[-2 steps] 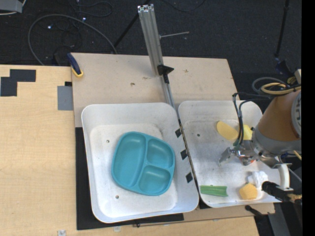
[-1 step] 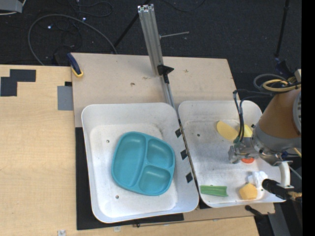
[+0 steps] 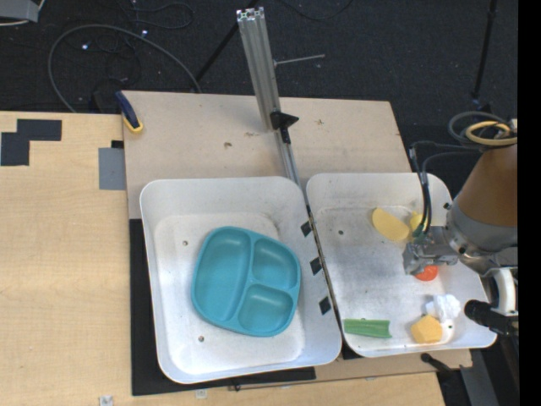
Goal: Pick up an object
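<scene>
Two white bins sit side by side on the tabletop (image 3: pixel 338 134). The left bin (image 3: pixel 169 218) has a teal divided plate (image 3: pixel 247 281) lying flat in the middle, slightly tilted in rotation, with one big compartment and two smaller ones.

The right bin (image 3: pixel 363 269) is where the small stuff is. There's a yellow disc (image 3: pixel 390 223) up around 1 o'clock in the bin, a green block (image 3: pixel 367 328) lying flat at about 6 o'clock near the front wall, and a yellow-orange chunk (image 3: pixel 428 330) down at 5 o'clock with a crumpled white thing (image 3: pixel 445 305) touching it on its upper right. A red ball (image 3: pixel 426 271) sits at about 3 o'clock, right under the arm.

The arm (image 3: pixel 490 201) comes in from 3 o'clock and the tool (image 3: pixel 423 256) is down low over the bin's right side, directly above that red ball and just beside the yellow disc. The red thing peeks out below the metal bits, but honestly I can't tell if the tool is spread or pinched, or if it's actually gripping anything, since the wrist hides it.

A metal post (image 3: pixel 262 66) stands at 12 o'clock behind the bins, and there's a blue-and-yellow handle (image 3: pixel 129 112) at the tabletop's 10 o'clock corner.
</scene>
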Controlling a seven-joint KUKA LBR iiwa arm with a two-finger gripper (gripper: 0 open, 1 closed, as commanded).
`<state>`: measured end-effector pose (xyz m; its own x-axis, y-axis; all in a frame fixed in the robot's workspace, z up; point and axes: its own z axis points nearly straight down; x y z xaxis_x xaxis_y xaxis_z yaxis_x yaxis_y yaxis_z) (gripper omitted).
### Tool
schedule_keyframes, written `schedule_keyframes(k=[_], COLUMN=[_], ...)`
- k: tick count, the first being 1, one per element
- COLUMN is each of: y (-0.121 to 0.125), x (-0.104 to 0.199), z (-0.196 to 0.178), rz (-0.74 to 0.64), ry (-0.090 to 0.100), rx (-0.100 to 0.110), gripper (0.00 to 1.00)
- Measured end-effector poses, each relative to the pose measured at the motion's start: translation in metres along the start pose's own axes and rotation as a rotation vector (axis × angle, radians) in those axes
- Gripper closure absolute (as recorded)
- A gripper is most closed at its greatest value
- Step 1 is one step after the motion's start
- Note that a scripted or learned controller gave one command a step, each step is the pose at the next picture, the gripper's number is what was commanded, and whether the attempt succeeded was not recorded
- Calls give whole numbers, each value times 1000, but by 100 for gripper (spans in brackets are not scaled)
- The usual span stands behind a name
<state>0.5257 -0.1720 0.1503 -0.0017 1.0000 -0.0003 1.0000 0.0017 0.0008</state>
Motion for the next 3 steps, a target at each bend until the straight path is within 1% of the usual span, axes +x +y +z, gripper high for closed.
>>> schedule_keyframes(k=[1, 2, 3], y=[-2, 0, 11], x=[-2, -13, 36], z=[-63, -119, -122], rz=[0, 0, -4], ry=[-1, -2, 2], rx=[-3, -3, 1], gripper=[100, 100, 100])
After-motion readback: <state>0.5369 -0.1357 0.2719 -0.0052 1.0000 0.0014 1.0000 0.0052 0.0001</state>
